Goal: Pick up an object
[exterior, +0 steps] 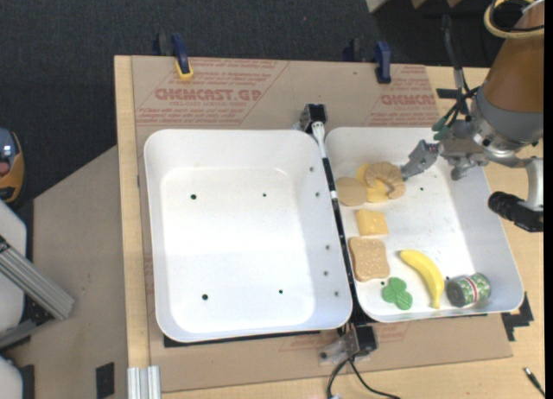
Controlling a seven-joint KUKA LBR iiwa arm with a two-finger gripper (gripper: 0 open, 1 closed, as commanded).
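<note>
Right bin (484,242), seen from above at a slant; left bin (233,233) alongside. Gripper (413,164) at roughly 1 o'clock within the right bin, carried in from 3 o'clock by the grey arm (510,104). Finger state not discernible. Tan food pieces (373,183) clustered at 11 o'clock in the bin, just beside the gripper tip; contact not discernible. Yellow cheese square (372,222) near centre-left, toast slice (370,258) below it at 8 o'clock. Banana (422,275) at 6 o'clock, green piece (397,294) at 7 o'clock, small can (467,288) at 5 o'clock.
</note>
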